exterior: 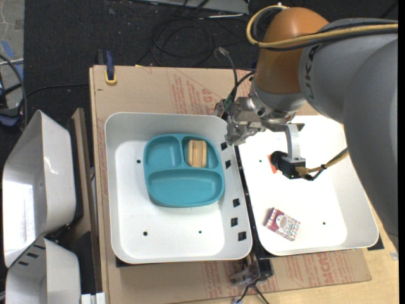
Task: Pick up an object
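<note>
My gripper (235,130) hangs over the wall between the two bins, at their far end. In the left bin (126,233) lies a teal divided plate (180,182). A tan wooden block (197,153) rests in the plate's far right compartment, just left of and below the gripper. Toward the near side of the right bin (354,227) lies a small red and white packet (280,223), well apart from the gripper. A small orange-red thing (273,162) shows in the right bin under the wrist; I cannot tell what it is.
The big grey arm with its orange band (285,40) covers the far right of the right bin. Black clips (234,202) line the divider between the bins. Two more white tubs (31,182) stand off the bench at the left.
</note>
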